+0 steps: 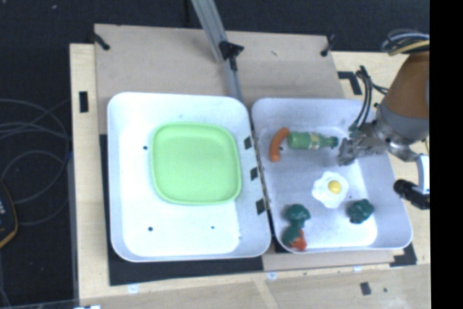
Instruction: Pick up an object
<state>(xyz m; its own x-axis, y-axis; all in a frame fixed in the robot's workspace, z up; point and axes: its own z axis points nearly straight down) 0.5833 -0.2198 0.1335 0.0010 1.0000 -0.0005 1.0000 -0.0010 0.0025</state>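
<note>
Two shallow white bins sit side by side on a bench. The left bin (123,155) holds a green plate (195,163) at its centre. In the right bin (394,228), a small sausage (276,144) lies near the upper left corner, with a green bottle (311,140) just beside it. Broccoli (295,213) sits near the lower edge, a fried egg (330,189) at the centre, and another green piece (359,210) near the lower right. The gripper (350,152) hangs by the bottle's cap end; whether it is parted or closed cannot be told. A glancing touch could roll the bottle away.
</note>
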